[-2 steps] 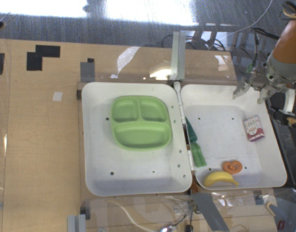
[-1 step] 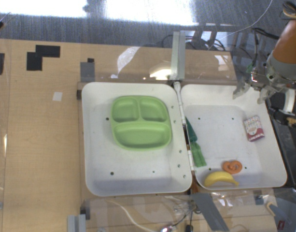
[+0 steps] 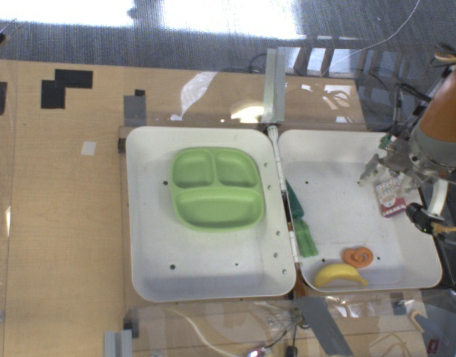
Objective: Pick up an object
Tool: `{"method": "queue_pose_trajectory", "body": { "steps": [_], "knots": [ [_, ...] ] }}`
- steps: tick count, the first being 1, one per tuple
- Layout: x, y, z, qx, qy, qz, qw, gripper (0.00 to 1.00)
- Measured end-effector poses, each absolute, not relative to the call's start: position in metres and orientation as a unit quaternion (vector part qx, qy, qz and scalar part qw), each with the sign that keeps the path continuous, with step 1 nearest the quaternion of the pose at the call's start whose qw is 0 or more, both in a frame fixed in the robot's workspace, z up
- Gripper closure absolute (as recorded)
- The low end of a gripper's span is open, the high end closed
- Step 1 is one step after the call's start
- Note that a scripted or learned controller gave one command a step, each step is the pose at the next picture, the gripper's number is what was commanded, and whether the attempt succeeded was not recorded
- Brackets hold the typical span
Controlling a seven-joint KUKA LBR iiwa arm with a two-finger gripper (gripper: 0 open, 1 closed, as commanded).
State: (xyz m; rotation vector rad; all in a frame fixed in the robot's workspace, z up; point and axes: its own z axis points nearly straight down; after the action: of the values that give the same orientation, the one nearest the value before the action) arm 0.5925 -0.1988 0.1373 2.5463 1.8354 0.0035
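Observation:
The right bin [image 3: 335, 177] holds several objects. A yellow banana [image 3: 339, 275] lies at its front edge, with an orange ring-shaped piece [image 3: 358, 256] just behind it. A long green object [image 3: 300, 225] lies along the bin's left wall. A small white and red packet [image 3: 390, 197] sits near the right wall. My gripper [image 3: 387, 171] hangs over the bin's right side, directly above and behind the packet and very close to it. Whether it touches the packet is not clear.
The left bin [image 3: 149, 259] carries a light green divided plate [image 3: 216, 188] in its middle. A metal divider [image 3: 280, 199] runs between the two bins. Cables and black fittings [image 3: 425, 218] hang off the arm at the right bin's right wall.

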Motion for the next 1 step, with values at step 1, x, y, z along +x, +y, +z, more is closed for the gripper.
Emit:
{"method": "queue_pose_trajectory", "body": {
  "steps": [1],
  "knots": [
    [0.6123, -0.1976, 0.1988, 0.782, 0.623, 0.0021, 0.002, 0.00]
  ]
}}
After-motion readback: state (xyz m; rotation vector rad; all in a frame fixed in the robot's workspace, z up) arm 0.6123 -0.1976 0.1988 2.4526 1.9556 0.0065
